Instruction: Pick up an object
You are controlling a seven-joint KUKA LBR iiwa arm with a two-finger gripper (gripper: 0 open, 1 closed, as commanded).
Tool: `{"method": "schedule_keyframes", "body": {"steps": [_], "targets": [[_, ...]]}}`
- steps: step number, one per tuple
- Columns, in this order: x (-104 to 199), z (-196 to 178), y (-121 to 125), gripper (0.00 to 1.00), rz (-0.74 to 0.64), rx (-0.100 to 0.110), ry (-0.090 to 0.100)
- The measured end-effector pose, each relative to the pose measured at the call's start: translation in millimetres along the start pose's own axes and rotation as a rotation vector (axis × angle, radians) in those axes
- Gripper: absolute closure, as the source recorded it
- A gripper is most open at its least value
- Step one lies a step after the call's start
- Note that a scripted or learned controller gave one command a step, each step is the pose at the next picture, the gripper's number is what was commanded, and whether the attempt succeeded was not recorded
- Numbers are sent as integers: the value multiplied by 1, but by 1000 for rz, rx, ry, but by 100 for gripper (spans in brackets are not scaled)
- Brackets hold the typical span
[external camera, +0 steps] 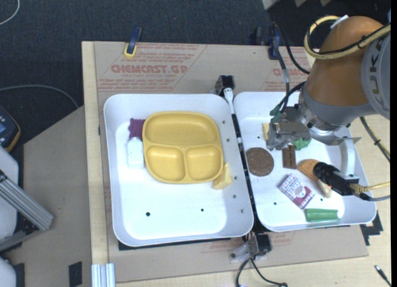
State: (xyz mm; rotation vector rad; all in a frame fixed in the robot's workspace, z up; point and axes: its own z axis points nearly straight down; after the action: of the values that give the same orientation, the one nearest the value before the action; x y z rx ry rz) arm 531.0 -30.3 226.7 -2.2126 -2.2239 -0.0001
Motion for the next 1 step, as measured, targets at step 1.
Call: {"method": "schedule_keyframes", "body": {"steps": [1], "targets": [[44,12,-29,100,1,3,-1]]}}
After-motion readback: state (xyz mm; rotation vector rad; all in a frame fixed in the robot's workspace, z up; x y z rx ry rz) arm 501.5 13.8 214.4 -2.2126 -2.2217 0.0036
